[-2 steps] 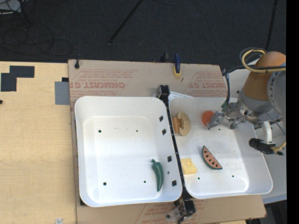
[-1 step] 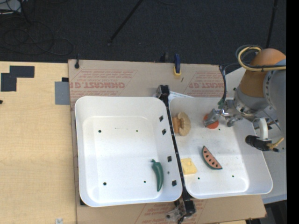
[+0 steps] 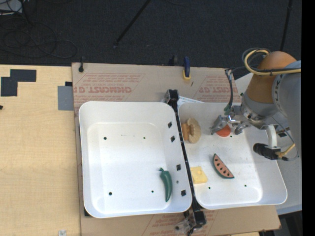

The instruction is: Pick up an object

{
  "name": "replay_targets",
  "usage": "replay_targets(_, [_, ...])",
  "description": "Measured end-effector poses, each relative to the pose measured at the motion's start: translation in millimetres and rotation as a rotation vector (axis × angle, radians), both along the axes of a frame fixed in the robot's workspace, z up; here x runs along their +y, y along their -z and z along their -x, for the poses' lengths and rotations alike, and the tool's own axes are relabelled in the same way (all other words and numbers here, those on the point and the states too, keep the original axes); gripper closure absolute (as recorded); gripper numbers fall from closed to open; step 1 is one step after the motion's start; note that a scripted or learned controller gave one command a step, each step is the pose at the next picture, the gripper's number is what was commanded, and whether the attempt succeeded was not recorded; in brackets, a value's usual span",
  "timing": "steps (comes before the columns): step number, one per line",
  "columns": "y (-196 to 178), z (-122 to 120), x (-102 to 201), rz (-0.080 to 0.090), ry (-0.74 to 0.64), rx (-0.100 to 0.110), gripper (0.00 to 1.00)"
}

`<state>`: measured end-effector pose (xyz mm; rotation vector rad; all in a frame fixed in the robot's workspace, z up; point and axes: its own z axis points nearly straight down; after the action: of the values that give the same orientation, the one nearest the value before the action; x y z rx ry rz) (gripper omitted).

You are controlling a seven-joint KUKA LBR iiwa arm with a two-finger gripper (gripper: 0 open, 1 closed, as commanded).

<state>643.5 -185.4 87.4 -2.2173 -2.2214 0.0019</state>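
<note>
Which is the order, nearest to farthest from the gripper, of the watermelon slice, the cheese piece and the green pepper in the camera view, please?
Measured from the gripper in the right bin:
1. Watermelon slice, right bin, just below the gripper.
2. Cheese piece, right bin, by the divider.
3. Green pepper, left bin, near its right wall.

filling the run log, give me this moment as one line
gripper over red object, right bin | grasp unconfirmed | green pepper in left bin
</note>
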Motion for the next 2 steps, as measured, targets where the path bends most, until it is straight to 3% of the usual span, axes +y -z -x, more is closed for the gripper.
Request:
replay_targets(1, [0,19,-29,0.002,0.003,0.001,0.00])
replay_targets(2, [0,-1,23,0.000,-0.003,-0.002,0.00])
